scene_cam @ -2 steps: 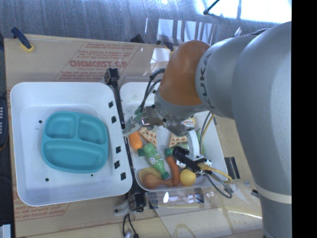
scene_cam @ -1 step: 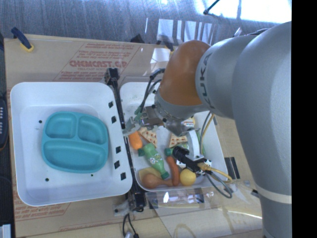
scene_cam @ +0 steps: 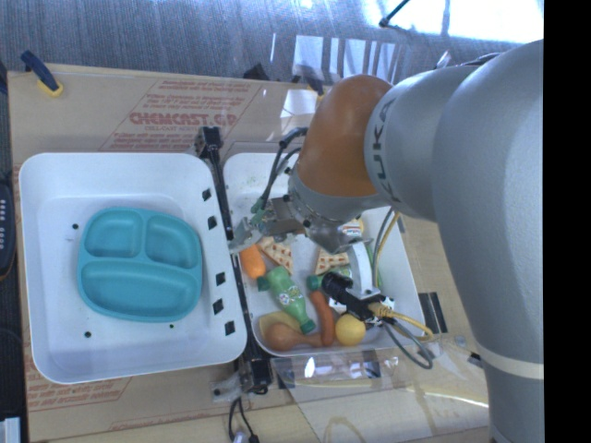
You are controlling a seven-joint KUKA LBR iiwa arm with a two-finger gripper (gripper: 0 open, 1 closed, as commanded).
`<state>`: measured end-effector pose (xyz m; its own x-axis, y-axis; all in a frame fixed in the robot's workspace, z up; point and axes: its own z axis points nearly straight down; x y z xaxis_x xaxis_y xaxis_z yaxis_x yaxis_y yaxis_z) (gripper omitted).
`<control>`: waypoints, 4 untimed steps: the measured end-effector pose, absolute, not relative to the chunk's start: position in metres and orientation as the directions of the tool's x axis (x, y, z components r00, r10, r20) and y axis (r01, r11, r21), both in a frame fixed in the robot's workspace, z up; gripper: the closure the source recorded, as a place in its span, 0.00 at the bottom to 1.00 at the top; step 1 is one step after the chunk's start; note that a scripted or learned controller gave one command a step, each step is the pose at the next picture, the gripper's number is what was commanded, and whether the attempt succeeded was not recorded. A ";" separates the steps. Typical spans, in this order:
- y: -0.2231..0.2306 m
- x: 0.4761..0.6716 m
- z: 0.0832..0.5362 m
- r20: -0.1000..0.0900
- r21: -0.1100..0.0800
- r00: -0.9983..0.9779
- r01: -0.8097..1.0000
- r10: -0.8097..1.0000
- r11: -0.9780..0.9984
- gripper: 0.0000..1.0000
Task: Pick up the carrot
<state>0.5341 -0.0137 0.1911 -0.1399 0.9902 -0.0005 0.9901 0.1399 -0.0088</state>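
The carrot (scene_cam: 323, 314) is a slim orange-red stick lying lengthwise near the front of the right bin (scene_cam: 403, 275), between a green bottle (scene_cam: 288, 295) and a yellow lemon (scene_cam: 349, 329). My gripper (scene_cam: 260, 223) hangs low over the back left part of this bin, under the orange wrist band. It is above and to the left of the carrot, apart from it. I see nothing held in it. The arm's bulk hides the bin's back right part.
A stubby orange piece (scene_cam: 251, 262) lies by the right bin's left wall. Cracker-like wedges (scene_cam: 275, 251) and a tan, pear-shaped item (scene_cam: 281, 334) lie around the bottle. The left bin (scene_cam: 46, 201) holds a teal divided plate (scene_cam: 138, 264).
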 end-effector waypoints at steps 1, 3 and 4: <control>-0.112 0.505 0.100 0.000 -0.015 -0.176 0.984 0.984 0.176 0.00; -0.102 0.566 0.101 0.000 -0.013 -0.163 0.987 0.987 0.163 1.00; -0.053 0.627 0.198 0.000 0.007 -0.164 0.986 0.986 0.164 1.00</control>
